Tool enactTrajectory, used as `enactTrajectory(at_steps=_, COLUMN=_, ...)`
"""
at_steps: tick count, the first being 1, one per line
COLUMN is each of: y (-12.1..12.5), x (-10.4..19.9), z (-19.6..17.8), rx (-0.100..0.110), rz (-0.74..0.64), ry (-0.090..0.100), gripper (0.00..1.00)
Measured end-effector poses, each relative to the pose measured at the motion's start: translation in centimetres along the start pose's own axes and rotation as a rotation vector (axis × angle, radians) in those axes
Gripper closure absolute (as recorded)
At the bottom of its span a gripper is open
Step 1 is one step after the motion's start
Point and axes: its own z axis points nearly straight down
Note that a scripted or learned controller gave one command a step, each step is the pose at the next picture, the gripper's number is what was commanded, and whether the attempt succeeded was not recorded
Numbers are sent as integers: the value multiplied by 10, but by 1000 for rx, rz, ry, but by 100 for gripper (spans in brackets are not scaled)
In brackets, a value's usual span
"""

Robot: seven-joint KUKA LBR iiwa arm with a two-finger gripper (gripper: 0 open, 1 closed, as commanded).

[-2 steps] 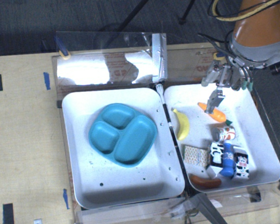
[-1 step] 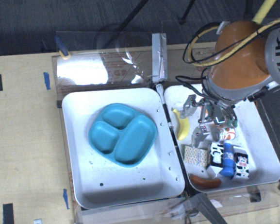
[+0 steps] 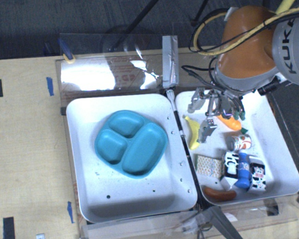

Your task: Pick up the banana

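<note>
Left to right: we see the small curved yellow banana (image 3: pixel 193 132) lying tight against the right white bin's left wall (image 3: pixel 187 154), not held. The metal two-finger gripper (image 3: pixel 208 120) hovers just beside it, fingers spread. Risk: a finger strikes the wall or slips off the peel.

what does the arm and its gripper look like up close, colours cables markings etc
The arm is grey with black KUKA lettering and a rounded orange band above the wrist. Yellow and black cables loop beside it. The gripper is bare silvery metal with slim fingers.
</note>
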Motion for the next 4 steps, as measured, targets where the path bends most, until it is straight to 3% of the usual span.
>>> enactTrajectory(at_steps=1, y=-1, x=47, z=24, rx=0, rz=-225, ry=5, gripper=0)
enactTrajectory(at_steps=2, y=-95, x=-34, z=17, rx=1, rz=-201, ry=-1, gripper=0)
enactTrajectory(at_steps=3, y=-79, x=24, z=-33, rx=-2, rz=-406, ry=4, gripper=0)
enactTrajectory(at_steps=4, y=-104, x=32, z=89, rx=9, rz=-478, ry=-20, gripper=0)
